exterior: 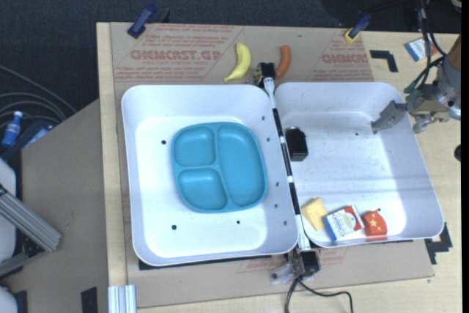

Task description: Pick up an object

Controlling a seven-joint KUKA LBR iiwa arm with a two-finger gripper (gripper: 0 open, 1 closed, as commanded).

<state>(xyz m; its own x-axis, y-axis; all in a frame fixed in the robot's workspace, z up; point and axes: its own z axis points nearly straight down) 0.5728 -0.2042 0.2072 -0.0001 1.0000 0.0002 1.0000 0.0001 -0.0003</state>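
In the right bin (410, 179), along its near edge, lie a yellow wedge (314, 214), a small red, white and blue box (343, 222) and a small red item (374, 223). My gripper (404, 120) hangs over the far right part of that bin, well away from those three items. It is open, its two grey fingers (385, 119) spread with nothing between them. A blue divided plate (218, 166) sits in the middle of the left bin (146, 121).
A black block (296, 144) sits at the divider between the bins, on the right bin's left side. A yellow banana (239, 62) and an orange sausage-shaped toy (283, 61) lie on the board behind the bins. Cables run at the far right.
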